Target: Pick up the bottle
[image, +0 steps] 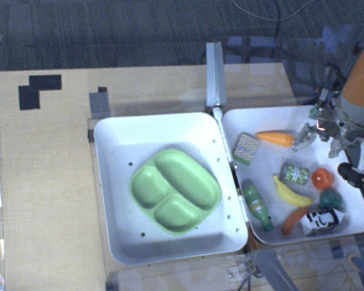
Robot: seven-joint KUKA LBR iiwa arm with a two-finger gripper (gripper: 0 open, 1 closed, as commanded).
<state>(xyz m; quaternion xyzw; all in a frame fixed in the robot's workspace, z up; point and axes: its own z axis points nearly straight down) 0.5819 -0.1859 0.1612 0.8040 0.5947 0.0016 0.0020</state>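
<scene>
Over the far part of the right-hand bin (263, 169), the gripper (307, 134) is seen, carried by the grey arm w/ its orange band (363, 81). Whether the gripper is released or clenched cannot be told from this view.

Just beside the gripper, on its view-left side, a carrot (275, 138) is laid. Further the same way a small patterned box (246, 147) is found, a bit tilted.

The bottle (257, 206), green w/ a label, is laid down on the bin floor well apart from the gripper. It is toward the near edge and view-left of the gripper, close to the wall btw. the two bins.

Nearer to the viewer than the gripper, a green can (294, 173), a yellow banana (292, 192) and a red-orange round fruit, prob. a tomato (322, 177), are grouped.

Even further from the gripper, by the near wall, a red sausage-like item (292, 221), a black-and-white object (320, 221) and a dark green item (330, 198) are placed.

Far to the view-left of the gripper, in the other bin (116, 154), a green divided plate (175, 190) is set. Both bins are carried by the counter (49, 217).
</scene>
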